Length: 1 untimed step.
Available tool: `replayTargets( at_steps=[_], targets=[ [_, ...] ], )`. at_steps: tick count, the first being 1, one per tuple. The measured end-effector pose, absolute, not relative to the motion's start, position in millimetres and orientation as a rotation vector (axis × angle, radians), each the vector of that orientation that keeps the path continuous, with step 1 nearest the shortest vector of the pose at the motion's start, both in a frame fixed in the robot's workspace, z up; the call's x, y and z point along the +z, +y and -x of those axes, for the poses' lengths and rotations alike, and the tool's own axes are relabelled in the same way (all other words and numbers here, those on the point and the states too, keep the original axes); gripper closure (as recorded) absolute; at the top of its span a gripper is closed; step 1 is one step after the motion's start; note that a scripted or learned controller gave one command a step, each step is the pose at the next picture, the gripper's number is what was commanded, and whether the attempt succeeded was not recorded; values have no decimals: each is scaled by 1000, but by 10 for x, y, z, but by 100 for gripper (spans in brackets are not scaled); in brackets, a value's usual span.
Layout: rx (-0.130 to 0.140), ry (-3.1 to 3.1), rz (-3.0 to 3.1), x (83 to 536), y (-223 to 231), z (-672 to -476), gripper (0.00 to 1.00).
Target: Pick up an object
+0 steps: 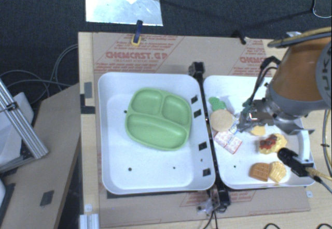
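Dark carpet surrounds a bench topped with a cardboard sheet (171, 49), on which sit the left bin (111, 171) and the right bin (239, 163).

From the camera view, the left bin holds just a green divided plate (158, 119). The right bin carries the pickable clutter: a green piece (217, 102), a tan disc (221, 119), a red-and-white packet (229, 142), a yellow piece (258, 131), a red-topped piece (271, 143), a waffle (260, 171) and a pale yellow piece (278, 171) touching it.

The gripper (243, 120) is low in the right bin, just beside the tan disc and above the packet's upper corner. Whether it is open or closed I cannot tell, since the wrist hides it, and nothing can be seen held.

The step in hand looks like settling on one target. The disc and the packet touch, so a descent between them risks nudging both. Centring over the disc alone, or choosing the freer-standing waffle, should give a cleaner closure, followed by a straight lift.

Red print on the cardboard reads "CHEMCAST GP", repeated at the right, where it is partly hidden. The packet's markings are too small to read.
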<state>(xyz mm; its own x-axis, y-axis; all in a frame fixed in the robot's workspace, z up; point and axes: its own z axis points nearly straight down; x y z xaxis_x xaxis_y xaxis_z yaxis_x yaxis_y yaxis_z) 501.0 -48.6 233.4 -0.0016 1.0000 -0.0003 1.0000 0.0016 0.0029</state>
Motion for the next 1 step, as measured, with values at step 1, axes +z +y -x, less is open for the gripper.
replayTargets(
  at_steps=[1],
  targets=[
    [0,2221,-2220,2192,-523,-5008,100]
  ],
)
